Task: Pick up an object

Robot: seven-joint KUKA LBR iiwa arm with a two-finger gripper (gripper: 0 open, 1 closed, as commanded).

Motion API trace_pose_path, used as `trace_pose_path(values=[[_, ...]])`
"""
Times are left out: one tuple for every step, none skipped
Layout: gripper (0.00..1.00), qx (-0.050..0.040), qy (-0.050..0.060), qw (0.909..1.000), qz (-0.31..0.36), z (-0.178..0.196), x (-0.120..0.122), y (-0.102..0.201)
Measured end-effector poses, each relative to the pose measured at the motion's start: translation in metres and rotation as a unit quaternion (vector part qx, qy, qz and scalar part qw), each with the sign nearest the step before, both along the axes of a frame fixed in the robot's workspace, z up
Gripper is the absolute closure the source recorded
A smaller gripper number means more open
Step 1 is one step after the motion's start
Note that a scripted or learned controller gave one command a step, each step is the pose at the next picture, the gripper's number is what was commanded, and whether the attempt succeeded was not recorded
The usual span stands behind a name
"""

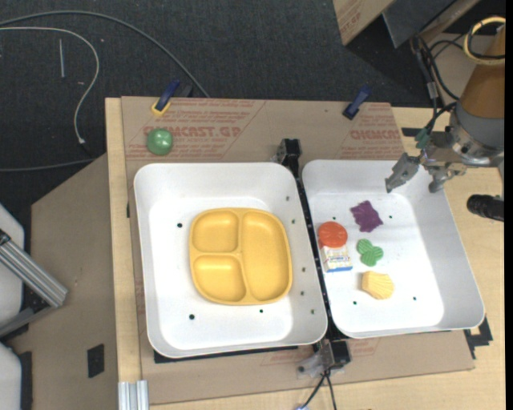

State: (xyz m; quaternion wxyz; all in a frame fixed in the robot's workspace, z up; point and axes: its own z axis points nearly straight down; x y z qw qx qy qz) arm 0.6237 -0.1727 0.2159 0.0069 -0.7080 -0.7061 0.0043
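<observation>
Far left: dark carpet floor with a thin white cable [80, 88] looping on it, metal bar [28, 268] at the lower left edge. Bench is a cardboard sheet [240, 128] held by two blue clips, left clip [166, 96] and right clip [357, 102]; a green ball [160, 142] sits loose on the cardboard, outside both bins. Left bin [160, 208] holds a yellow divided plate [240, 255], three compartments, nothing in them. Right bin [433, 264] has the pickable stuff, bunched in its left half: red-topped small jar [334, 244] near the left wall, purple piece [366, 215] above-right of it, green piece [369, 253] just beside the jar, yellow shell-shaped piece [377, 284] lowest. All lie flat on the bin floor, none lifted. Gripper [417, 178] hovers over the right bin's upper right part, fingers spread apart, nothing between them; the purple piece is nearest but well apart from the fingertips. Arm with orange band [485, 92] comes in from the right edge. Progress, my read: nothing picked, grasp not started; left to do is pick a target, come down over it, close, lift. Cardboard box [361, 16] and cables at top right.
</observation>
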Motion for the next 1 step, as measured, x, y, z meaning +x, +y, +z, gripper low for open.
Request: trace_pose_path(values=[[0.00,-0.0015,-0.008,1.0000,0.002,0.0093,0.0028,0.0005]])
